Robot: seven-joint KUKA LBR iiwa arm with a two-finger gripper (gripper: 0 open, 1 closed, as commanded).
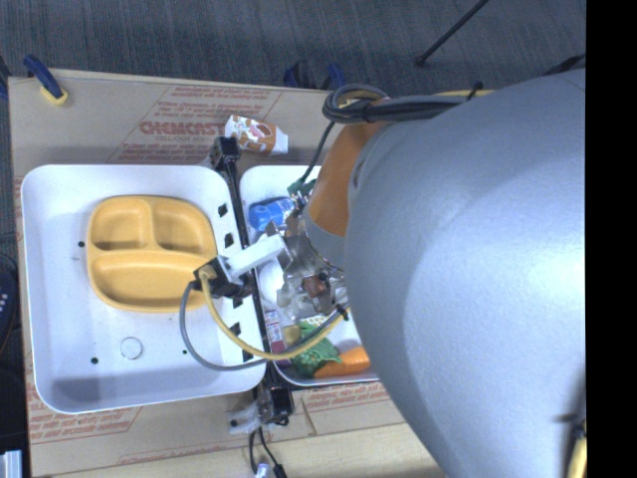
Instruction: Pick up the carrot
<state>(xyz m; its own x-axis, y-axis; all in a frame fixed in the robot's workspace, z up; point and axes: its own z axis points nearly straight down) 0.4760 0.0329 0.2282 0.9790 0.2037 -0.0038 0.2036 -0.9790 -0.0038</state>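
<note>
Left bin (60,366): holds one yellow divided plate (149,250), upright, compartments bare, sitting in the bin's far half. Nothing relevant to the task there.

On the tabletop (119,103) beyond the bins, outside both, lies a small white-and-orange packet (254,134). Ignore it.

Right bin (257,182): mostly hidden under the arm. What shows is a blue wrapped item (269,212) at the far-left corner and some small mixed clutter along the left wall, too blurred to name. The carrot (346,360) lies at the bin's near edge, orange body with its green top (315,357) pointing left, just beside the rim.

The tool (307,287) hangs over the middle of the right bin, near the carrot but apart from it, on the far side of it. Can't tell whether it's released or clenched, since the wrist hardware blocks the tips. Nothing visible in it.

Step, as I judge it: approach, pre-grasp, carrot not yet picked. The next move calls for shifting toward the near rim, centring over the orange body rather than the greens, then descending. The rim is close, so I expect tight clearance on that side.
</note>
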